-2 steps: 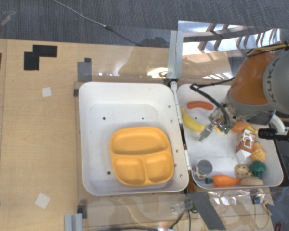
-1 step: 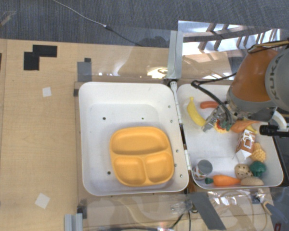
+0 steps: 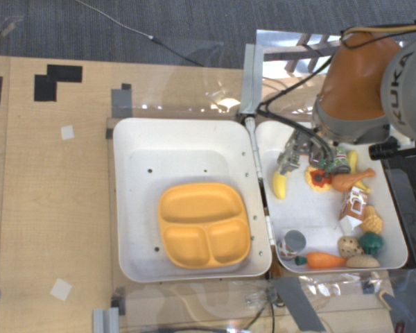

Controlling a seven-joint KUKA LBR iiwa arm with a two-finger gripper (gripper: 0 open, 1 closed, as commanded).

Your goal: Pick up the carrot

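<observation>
While the jaws (image 3: 299,159) hang at the right bin's (image 3: 401,255) 12 o'clock, spread unreadable, carrot (image 3: 323,260) waits at 6: still approaching.

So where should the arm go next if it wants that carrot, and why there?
Probably toward the bin's near edge. The gripper hangs over the far part of the right bin, close to the banana, while the carrot lies apart from it along the near wall, beside a small grey cup.
</observation>
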